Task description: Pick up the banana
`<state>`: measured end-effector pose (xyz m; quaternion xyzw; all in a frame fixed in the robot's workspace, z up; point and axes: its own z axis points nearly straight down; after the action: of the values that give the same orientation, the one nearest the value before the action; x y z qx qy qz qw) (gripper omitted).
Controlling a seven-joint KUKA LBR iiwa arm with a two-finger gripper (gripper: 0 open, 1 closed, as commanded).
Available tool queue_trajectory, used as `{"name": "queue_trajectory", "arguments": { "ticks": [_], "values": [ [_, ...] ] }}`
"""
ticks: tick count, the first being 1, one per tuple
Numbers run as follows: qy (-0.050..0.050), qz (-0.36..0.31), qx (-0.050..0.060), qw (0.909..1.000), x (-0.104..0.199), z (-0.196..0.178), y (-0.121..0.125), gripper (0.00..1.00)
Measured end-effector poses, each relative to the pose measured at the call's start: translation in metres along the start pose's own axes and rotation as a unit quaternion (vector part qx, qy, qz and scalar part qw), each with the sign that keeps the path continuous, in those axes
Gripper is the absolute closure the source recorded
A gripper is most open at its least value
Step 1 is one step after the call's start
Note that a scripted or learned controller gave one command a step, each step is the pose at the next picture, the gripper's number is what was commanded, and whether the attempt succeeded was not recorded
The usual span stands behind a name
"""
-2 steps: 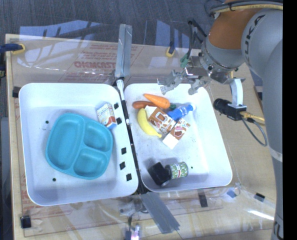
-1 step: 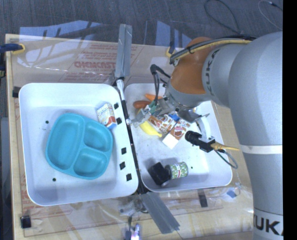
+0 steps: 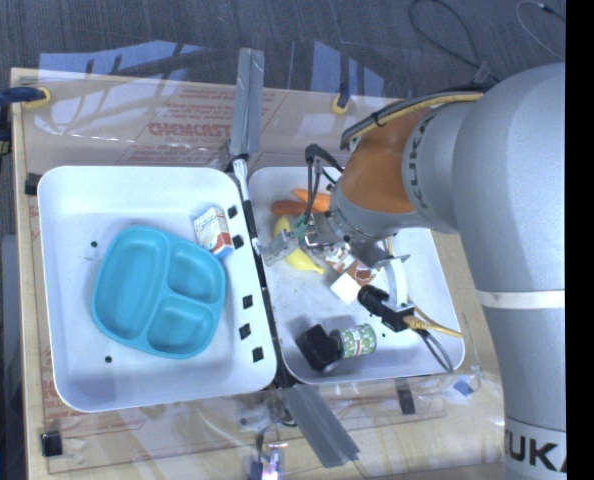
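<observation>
Robotics lab, KUKA arm [image 3: 497, 198], clamped bench [image 3: 127, 108], loose cables [image 3: 447, 18]

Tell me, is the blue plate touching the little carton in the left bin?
Apart. The camera view shows a strip of white bin floor between the blue plate and the carton.

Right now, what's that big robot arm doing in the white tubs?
The grey and orange arm is reaching into the right bin, trying to pick up the banana. Its hand is down right by the yellow banana, near the bin's left side. A small jar and other bits lie close by. The left bin holds a blue divided plate and a little carton.
</observation>
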<state>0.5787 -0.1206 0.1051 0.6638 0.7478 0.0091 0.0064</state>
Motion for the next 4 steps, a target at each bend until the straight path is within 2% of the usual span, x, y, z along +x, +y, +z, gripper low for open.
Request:
{"name": "queue_trajectory", "arguments": {
  "ticks": [1,2,3,4],
  "values": [
    [0.002,-0.004,0.004,1.0000,0.0025,-0.0075,0.0001,1.00],
    [0.002,-0.004,0.004,1.0000,0.0024,-0.0074,0.0000,0.00],
    [0.003,-0.007,0.009,0.9999,0.0029,-0.0131,-0.0010,1.00],
    [0.003,-0.007,0.009,0.9999,0.0029,-0.0131,-0.0009,0.00]
  ]
}}
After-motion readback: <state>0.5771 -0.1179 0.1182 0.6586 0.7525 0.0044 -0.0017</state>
